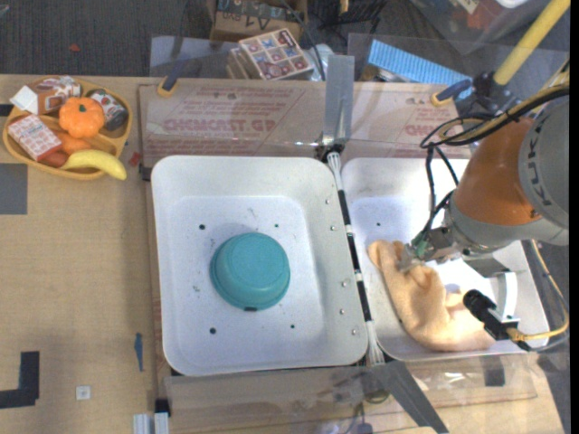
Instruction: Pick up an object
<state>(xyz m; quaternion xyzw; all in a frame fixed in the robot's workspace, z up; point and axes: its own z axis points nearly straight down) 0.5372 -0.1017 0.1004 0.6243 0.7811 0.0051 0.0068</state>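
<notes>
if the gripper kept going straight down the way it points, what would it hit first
Most likely the tan cloth: the gripper points down at its upper edge in the right bin. Depth is unclear, so it may already touch.

The arm [529, 183] is a thick rounded grey body with a broad orange band above the wrist, black cables looping along its left side, and dark lettering on the grey shell.

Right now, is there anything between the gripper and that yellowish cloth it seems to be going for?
Nothing visible. The gripper is already down at the upper edge of the cloth in the right bin. The teal bowl sits apart in the left bin.
</notes>
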